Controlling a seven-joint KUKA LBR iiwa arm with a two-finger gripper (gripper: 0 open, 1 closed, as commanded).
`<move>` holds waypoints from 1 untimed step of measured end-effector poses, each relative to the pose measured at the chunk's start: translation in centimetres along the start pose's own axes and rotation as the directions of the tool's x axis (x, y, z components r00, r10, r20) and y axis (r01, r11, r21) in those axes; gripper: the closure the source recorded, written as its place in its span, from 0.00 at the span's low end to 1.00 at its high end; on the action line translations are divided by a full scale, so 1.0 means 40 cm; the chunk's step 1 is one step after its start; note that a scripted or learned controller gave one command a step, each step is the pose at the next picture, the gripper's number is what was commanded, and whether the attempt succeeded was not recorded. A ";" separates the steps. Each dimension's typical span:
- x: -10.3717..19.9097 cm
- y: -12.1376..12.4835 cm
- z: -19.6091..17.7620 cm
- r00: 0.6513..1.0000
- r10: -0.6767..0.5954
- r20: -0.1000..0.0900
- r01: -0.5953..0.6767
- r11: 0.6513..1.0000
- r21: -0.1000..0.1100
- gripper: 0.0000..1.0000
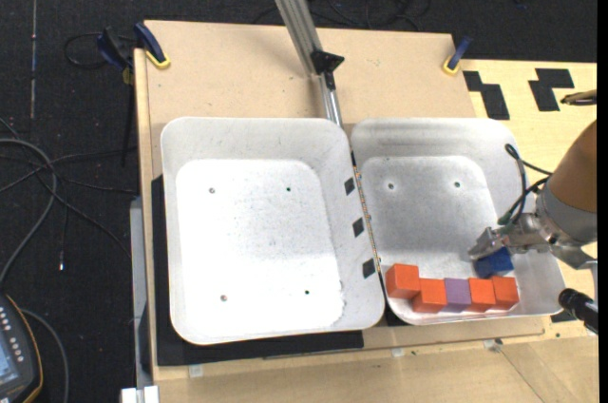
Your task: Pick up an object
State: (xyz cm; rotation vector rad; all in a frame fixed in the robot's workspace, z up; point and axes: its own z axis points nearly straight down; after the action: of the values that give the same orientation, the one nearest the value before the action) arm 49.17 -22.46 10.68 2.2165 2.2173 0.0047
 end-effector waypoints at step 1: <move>0.222 0.129 -0.041 1.000 -0.012 -0.005 0.012 1.000 0.003 1.00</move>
State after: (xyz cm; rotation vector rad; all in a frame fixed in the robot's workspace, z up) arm 54.33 -13.56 12.33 2.2076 2.2343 0.0077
